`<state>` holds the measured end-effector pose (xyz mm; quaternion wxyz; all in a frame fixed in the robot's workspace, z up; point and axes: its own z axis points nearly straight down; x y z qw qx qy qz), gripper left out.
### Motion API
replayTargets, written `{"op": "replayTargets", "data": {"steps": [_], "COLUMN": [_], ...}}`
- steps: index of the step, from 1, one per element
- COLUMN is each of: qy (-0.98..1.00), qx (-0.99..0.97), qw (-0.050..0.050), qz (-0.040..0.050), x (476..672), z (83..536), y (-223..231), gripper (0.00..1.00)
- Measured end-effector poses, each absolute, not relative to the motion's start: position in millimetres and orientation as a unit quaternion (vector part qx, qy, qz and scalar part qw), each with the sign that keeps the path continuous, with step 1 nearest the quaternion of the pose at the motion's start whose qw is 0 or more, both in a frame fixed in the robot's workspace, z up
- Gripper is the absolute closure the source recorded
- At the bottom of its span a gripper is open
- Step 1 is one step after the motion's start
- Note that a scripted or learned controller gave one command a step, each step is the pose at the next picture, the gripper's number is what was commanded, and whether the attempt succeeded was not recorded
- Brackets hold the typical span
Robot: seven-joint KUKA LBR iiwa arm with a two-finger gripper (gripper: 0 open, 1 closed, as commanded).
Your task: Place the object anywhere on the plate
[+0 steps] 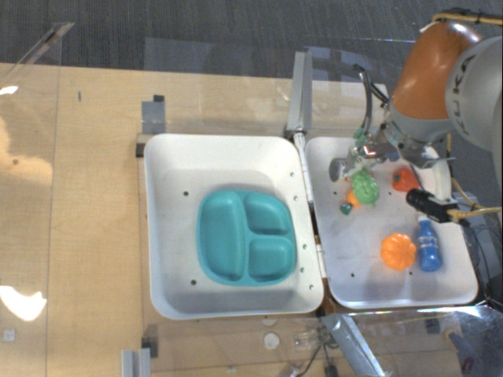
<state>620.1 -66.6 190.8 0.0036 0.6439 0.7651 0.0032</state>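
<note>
The gripper point(355, 162) hangs low over the right bin point(409, 293), at its upper left part, just above a green toy point(365, 187); whether its fingers grasp anything cannot be told, since the wrist blocks them. The arm point(440, 77) reaches in from the upper right, its orange band up. An orange bit point(351, 199) peeks from beside the green toy. Nearby lie a red piece point(405, 179), partly hidden, an orange pumpkin point(398, 251) and a blue bottle point(428, 247). The teal plate point(245, 237) sits in the left bin point(169, 210).
</note>
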Motion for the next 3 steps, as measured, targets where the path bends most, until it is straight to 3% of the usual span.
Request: {"op": "replayTargets", "data": {"steps": [2, 3], "qy": [0.750, 0.750], "qx": [0.661, 0.662], "qw": [0.001, 0.001], "qz": [0.0018, 0.0020], "x": [542.5, 542.6], "z": [184.7, 184.9], "y": [57.5, 57.1], "gripper": [1.00, 0.00]}}
